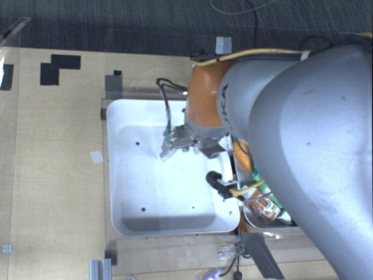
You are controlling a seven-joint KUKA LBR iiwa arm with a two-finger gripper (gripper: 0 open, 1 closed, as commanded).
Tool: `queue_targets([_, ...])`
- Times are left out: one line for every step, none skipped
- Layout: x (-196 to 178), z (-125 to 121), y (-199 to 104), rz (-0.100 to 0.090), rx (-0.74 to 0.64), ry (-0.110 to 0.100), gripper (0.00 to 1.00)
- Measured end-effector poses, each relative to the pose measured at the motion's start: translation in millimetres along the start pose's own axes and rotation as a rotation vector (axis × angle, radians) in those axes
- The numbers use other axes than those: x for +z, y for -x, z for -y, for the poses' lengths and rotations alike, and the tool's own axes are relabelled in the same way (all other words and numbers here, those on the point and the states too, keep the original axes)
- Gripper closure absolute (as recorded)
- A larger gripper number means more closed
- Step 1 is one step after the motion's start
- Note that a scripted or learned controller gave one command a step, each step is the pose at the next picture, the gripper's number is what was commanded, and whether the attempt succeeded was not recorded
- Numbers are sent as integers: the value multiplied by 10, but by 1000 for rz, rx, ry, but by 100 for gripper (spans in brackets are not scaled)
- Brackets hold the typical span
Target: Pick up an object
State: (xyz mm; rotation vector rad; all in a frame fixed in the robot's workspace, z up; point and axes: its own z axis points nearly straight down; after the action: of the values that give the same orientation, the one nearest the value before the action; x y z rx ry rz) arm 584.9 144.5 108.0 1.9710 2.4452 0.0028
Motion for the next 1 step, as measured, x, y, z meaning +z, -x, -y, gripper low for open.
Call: queue_targets([-772,679,390,0,278,1,0])
